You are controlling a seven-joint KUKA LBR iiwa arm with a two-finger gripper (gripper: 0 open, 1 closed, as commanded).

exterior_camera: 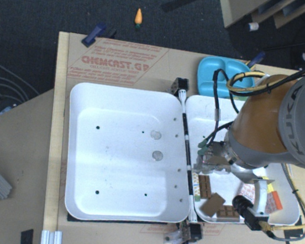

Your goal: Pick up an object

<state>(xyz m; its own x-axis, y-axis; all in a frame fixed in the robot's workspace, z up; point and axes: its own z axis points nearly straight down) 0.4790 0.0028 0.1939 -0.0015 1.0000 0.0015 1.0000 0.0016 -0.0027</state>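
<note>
Arm's down in the right bin [291,212] over the brown packets [213,202]. Nothing visibly lifted yet. Can't tell the gripper [212,161] state.

The arm [275,118] is cut off by the right edge, and much of the right bin [198,111] is covered by it. The blue tray [211,76] behind is partly hidden. The brown packets [214,202] and an orange-and-white item [268,198] are too small to be identified.
</note>
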